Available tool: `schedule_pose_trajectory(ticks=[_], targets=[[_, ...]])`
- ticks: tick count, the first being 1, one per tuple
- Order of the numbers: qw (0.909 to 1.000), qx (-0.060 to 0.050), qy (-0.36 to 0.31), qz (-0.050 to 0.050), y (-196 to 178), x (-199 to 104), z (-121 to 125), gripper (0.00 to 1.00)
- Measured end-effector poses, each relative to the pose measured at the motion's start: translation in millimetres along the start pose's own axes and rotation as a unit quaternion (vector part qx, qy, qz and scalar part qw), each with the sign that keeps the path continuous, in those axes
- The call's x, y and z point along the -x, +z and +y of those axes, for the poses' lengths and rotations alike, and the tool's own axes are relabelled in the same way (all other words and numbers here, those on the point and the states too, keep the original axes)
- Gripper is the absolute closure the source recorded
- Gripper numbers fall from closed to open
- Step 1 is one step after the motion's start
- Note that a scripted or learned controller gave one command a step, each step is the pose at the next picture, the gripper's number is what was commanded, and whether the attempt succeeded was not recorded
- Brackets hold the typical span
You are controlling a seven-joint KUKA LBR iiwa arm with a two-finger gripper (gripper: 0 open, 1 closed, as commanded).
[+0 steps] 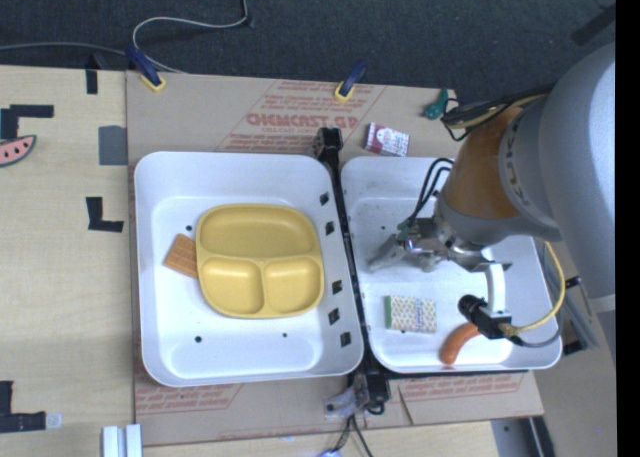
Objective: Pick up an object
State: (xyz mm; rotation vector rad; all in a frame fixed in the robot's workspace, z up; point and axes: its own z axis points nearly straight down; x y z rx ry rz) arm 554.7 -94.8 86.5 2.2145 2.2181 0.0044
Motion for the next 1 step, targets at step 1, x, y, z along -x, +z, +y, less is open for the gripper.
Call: schedule_pose_trajectory(ticks=[1], targets=[[1.0000, -0.002, 0.000, 0.001, 1.4, -0.3, 73.1, 0.00]])
